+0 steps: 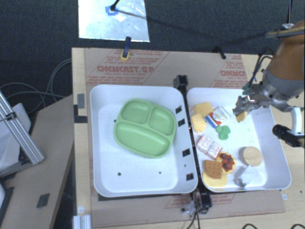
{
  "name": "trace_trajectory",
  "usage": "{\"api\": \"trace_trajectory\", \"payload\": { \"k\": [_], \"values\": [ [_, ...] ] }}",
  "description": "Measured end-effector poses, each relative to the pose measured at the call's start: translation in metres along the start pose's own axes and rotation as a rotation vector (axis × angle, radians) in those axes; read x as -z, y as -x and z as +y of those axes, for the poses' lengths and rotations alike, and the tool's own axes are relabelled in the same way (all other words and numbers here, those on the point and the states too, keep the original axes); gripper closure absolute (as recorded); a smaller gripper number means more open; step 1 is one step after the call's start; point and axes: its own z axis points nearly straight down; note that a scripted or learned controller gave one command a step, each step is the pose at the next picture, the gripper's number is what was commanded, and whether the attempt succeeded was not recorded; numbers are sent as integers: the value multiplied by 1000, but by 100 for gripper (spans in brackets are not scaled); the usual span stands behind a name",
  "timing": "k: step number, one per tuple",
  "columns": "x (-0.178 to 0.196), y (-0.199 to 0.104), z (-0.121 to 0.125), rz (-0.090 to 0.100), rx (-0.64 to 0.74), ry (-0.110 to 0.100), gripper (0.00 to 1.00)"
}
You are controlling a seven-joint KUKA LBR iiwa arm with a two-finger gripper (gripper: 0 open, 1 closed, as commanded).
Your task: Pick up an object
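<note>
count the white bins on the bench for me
2. The left shallow white plastic bin holds a green divided plate. The right shallow white plastic bin sits beside it and holds a pile of small toy food items. None look hidden.

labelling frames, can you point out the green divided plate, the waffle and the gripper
green divided plate (145, 128), camera view, centre ridge
waffle (213, 168), camera view, middle of its top
gripper (241, 109), camera view, between its fingertips
</note>
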Motion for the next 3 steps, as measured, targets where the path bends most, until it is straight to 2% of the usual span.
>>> {"api": "trace_trajectory", "payload": {
  "k": [1,2,3],
  "values": [
    [-3,-54,27,2,6,0,100],
    [-4,-95,55,1,4,1,100],
    [-5,-99,60,0,1,0,100]
  ]
}}
